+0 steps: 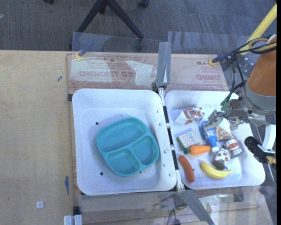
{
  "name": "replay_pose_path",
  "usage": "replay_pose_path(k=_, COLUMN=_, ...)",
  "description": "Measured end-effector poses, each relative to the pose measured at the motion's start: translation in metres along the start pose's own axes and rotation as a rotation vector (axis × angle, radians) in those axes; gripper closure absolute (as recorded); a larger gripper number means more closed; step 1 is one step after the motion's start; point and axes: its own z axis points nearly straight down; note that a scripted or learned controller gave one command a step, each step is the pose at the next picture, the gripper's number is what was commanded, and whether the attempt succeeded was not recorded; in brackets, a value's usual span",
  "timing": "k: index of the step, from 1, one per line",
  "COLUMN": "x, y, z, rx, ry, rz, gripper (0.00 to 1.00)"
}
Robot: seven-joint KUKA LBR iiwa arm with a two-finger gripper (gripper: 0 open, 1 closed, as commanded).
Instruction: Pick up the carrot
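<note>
Gripper (228,115) hangs over upper right part of right shallow white plastic bin (254,178); fingers spread wide apart, nothing btwn them. Small orange plastic carrot w/ green tip (197,150) lies flat on bin floor, below and left of fingers, clear of them. Blue bottle (210,135) sits btwn carrot and fingers. Yellow plastic banana (214,170) and red sausage (187,168) lie beyond carrot, farther from fingers. Teal three-compartment plate (127,146) in left bin (83,145), well apart.

Tan wooden bench (30,132) below; grey carpeted floor (52,19) beyond; black stand legs (112,13) on it.
</note>
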Motion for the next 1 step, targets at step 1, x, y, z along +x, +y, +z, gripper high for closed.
replay_pose_path(k=1, x=-0.0175, y=0.0156, z=0.1382, rx=-0.003, ry=0.0, rz=0.005, gripper=0.0)
